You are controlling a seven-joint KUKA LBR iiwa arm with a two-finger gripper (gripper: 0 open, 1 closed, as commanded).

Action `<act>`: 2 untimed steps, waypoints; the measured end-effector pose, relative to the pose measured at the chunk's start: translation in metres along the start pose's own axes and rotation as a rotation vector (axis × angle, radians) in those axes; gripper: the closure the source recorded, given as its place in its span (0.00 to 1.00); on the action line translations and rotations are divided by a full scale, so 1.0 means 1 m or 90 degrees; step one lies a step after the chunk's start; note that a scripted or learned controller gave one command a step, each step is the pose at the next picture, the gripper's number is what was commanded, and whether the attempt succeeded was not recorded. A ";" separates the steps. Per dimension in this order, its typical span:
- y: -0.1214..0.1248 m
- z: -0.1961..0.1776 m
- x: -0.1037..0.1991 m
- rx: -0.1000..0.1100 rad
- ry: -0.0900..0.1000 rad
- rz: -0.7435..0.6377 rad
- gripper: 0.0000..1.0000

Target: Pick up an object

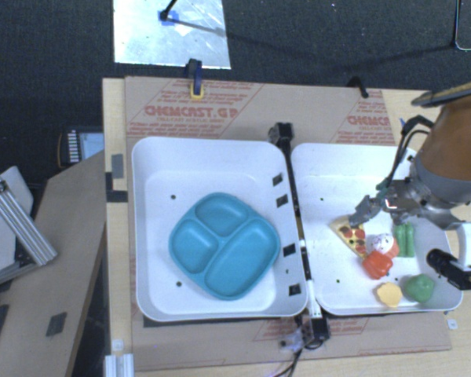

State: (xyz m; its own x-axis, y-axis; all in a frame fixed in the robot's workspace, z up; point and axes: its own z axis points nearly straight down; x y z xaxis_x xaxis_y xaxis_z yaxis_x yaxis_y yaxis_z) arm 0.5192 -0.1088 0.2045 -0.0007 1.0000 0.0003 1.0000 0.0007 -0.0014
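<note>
Several toy foods lie in the near right part of the right bin point(330, 171): a pizza slice point(350, 235), a white piece point(382, 243), a red-orange piece point(377, 265), a green oblong piece point(405, 239), a yellow piece point(389, 294) and a round green piece point(419, 288). My gripper point(366, 210) reaches in from the right and hangs low just above the far end of the pizza slice. I see nothing held in it. The grey wrist and orange band cover the bin's right side.
The left bin point(153, 210) holds a blue divided plate point(224, 244). A black divider with clips point(290, 210) runs between the bins. A black part point(447, 265) juts over the right bin's near right corner. The right bin's far left floor is bare.
</note>
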 end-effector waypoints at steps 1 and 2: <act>-0.004 0.057 0.009 0.002 0.001 0.000 0.00; -0.014 0.108 0.014 0.001 0.001 0.000 0.00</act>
State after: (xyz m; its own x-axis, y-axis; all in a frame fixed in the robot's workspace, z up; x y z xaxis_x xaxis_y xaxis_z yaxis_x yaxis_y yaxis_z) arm 0.5052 -0.0946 0.0963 -0.0014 1.0000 0.0013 1.0000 0.0014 -0.0037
